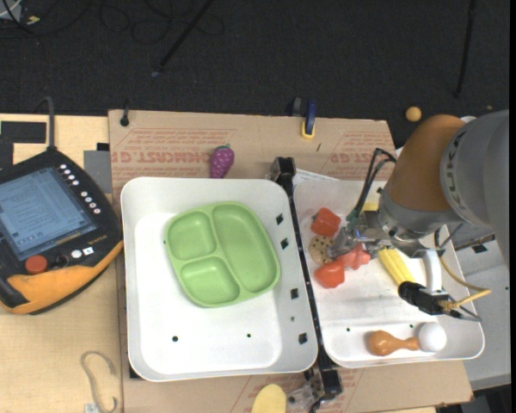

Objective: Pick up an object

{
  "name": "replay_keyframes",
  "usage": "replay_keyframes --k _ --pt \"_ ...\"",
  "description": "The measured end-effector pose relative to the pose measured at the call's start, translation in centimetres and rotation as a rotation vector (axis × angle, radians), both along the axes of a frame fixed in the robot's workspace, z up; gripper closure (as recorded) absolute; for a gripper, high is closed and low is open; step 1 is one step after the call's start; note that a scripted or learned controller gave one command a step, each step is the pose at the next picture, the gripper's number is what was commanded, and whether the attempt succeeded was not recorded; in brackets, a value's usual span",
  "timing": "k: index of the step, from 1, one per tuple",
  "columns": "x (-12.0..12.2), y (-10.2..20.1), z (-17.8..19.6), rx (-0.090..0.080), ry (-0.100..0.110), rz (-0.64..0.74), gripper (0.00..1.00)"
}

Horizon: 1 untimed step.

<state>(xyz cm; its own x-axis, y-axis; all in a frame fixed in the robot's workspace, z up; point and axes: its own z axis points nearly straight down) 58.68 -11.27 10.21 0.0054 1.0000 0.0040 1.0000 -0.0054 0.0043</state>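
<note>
Your gripper (348, 246) sits low in the right bin (464, 347), down among the red pieces (331, 272) and right beside the corn (394, 265). You can't tell how its claw stands or whether it has anything. In that crowd it may pinch two pieces, or just shove them aside.

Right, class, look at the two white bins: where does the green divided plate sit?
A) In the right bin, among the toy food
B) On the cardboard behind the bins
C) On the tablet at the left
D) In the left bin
D: the green divided plate lies flat inside the left bin, while the toy food sits in the right bin.
</note>
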Motion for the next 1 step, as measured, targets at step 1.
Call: replay_keyframes --k 1 --pt "-0.12 -0.68 4.34 -0.004 0.004 -0.003 1.00"
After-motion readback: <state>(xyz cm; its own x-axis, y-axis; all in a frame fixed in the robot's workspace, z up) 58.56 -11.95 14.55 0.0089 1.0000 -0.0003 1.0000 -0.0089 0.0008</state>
